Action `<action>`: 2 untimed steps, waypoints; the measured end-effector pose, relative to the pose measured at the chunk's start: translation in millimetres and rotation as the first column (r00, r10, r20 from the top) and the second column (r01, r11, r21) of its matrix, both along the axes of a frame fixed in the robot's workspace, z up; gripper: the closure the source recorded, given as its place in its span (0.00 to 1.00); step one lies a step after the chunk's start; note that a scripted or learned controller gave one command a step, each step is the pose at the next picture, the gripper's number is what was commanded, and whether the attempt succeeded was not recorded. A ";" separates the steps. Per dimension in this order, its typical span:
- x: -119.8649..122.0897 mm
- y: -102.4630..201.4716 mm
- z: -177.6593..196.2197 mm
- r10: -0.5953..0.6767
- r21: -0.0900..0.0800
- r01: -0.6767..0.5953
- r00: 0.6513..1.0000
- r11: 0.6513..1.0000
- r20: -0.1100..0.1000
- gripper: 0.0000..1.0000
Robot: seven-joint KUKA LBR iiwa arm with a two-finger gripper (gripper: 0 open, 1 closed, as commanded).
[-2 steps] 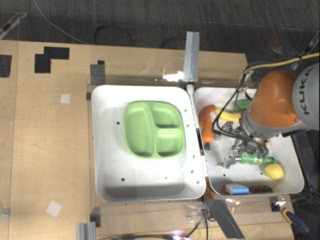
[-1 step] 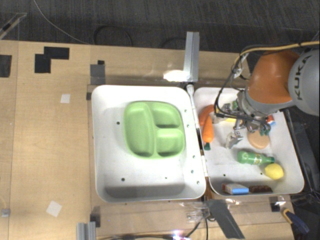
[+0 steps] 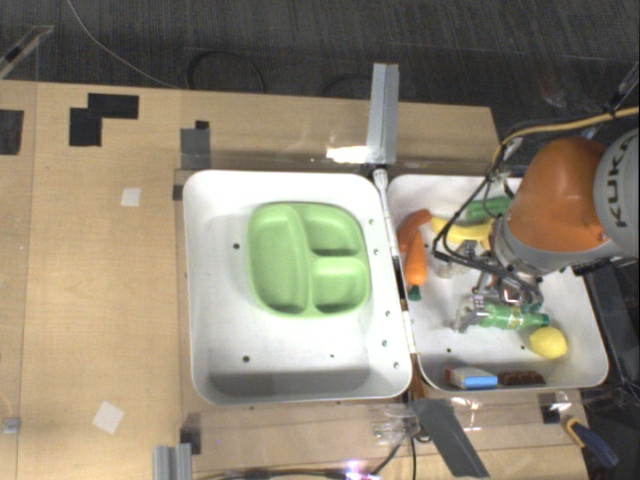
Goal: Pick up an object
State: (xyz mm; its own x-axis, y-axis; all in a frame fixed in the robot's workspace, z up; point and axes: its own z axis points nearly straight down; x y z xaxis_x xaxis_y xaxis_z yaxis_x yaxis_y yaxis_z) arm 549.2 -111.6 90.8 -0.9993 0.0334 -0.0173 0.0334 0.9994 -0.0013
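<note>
Wooden table (image 3: 90, 298) carries two shallow white bins side by side, with dark carpet along the top of the view. Left bin (image 3: 215, 368) holds a light green divided tray (image 3: 305, 258), lying flat near the bin's middle, three compartments showing. Right bin (image 3: 590, 363) holds the loose objects. An orange carrot-shaped piece (image 3: 414, 248) lies along the bin's left wall, its green end pointing toward the near side. A yellow item (image 3: 465, 234) sits just right of the carrot, partly hidden by the arm's cables. A green item (image 3: 487, 208) shows above it, near the orange band. A green bottle-like object (image 3: 512, 318) lies on its side toward the bin's middle, and a yellow lemon-shaped piece (image 3: 547, 343) rests just beside its right end. Along the near wall lies a flat item with red and blue portions (image 3: 472, 378), and a dark brown bar (image 3: 520, 377) just to its right. The arm (image 3: 560, 203) reaches in from the right, its orange band over the bin's upper right. The gripper (image 3: 492, 300) hangs low over the middle of the right bin, directly above or touching the green bottle-like object; contact cannot be confirmed. Whether the gripper is spread or closed cannot be told from this angle, metal parts and cables clutter the spot.
</note>
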 end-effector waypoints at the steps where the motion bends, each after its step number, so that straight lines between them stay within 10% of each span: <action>1: 85.8 -17.1 19.1 -0.057 0.002 0.057 0.998 0.998 -0.003 0.00; 2: -58.3 -38.3 0.3 -0.152 0.000 0.152 0.988 0.988 -0.003 0.00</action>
